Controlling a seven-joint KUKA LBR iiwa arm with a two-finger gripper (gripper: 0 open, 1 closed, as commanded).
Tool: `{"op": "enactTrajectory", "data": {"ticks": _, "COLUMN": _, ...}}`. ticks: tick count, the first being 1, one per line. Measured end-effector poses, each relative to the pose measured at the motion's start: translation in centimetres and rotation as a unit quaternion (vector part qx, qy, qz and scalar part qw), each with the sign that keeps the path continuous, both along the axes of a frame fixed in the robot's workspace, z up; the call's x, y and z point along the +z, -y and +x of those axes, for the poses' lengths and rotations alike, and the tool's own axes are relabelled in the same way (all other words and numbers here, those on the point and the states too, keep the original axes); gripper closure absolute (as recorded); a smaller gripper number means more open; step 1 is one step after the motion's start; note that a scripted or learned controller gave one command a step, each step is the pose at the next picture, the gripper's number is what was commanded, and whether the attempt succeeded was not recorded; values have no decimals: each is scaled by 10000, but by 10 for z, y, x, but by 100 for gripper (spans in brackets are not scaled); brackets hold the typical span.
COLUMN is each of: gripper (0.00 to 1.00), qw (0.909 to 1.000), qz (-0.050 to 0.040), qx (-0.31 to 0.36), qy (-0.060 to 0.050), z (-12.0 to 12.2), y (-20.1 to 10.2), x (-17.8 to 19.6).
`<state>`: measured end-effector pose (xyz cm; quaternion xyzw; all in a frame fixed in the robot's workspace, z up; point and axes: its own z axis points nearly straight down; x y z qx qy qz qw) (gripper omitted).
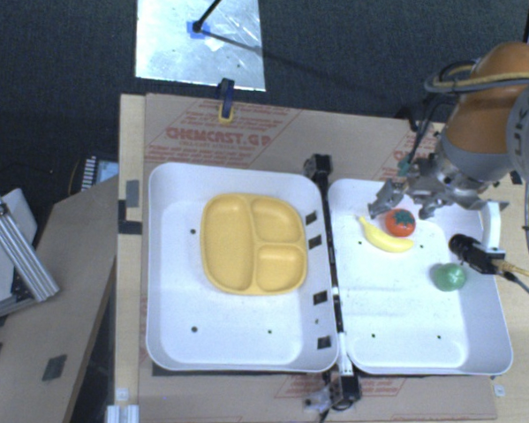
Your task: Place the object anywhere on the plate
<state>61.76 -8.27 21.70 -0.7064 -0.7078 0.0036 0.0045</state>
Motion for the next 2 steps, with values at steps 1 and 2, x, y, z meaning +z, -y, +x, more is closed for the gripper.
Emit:
{"op": "enactTrajectory", "data": {"ticks": 1, "gripper": 0, "qw": 10000, "qz": -5, "qx": 9, "qy": 60, "z": 3, "y": 0, "x": 7}}
{"op": "enactTrajectory", "data": {"ticks": 2, "gripper": 0, "qw": 10000, "qz": -8, "qx": -4, "qy": 59, "z": -5, "y": 1, "x": -37}}
